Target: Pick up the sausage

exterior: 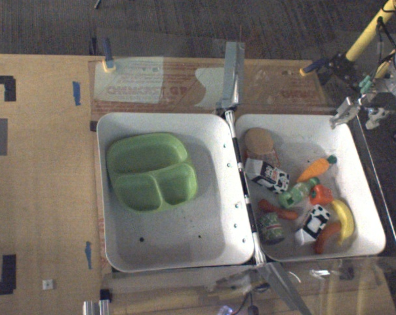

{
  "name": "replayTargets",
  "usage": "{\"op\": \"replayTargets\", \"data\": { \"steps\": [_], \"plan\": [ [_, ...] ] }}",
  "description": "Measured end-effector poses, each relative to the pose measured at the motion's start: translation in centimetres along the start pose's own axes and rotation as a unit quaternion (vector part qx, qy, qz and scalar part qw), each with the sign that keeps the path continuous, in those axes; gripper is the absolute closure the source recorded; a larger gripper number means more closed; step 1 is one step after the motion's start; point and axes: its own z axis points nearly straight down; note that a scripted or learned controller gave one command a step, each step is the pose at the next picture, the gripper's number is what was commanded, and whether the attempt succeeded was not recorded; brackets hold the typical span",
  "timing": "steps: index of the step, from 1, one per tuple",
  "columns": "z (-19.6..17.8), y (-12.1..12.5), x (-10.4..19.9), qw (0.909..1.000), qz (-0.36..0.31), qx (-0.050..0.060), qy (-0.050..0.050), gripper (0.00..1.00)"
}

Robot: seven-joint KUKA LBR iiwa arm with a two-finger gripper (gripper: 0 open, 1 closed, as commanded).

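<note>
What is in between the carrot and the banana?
In the camera view, a red pepper sits between the carrot and the banana.

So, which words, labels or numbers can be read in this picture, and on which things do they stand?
None can be read for certain.
Cardboard behind the left bin: a line of printed capitals, seen upside down, too blurred to read.
Cardboard behind the right bin: a short printed word, also upside down and blurred.
Milk carton: black and white cow pattern, no legible text.
Small can: label too small to read.
</note>
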Motion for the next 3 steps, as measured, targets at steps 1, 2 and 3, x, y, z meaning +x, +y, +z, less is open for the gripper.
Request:
{"op": "replayTargets", "data": {
  "steps": [1, 2, 3],
  "plan": [
    [-2.5, -2.0, -0.5, 0.9984, -0.057, 0.0, 0.0, 0.0],
    [11.5, -7.0, -0.6, 0.9963, -0.086, 0.0, 0.0, 0.0],
    [16.5, -11.1, 3.1, 0.9982, -0.06, -0.002, 0.0, 0.0]
  ]
}}
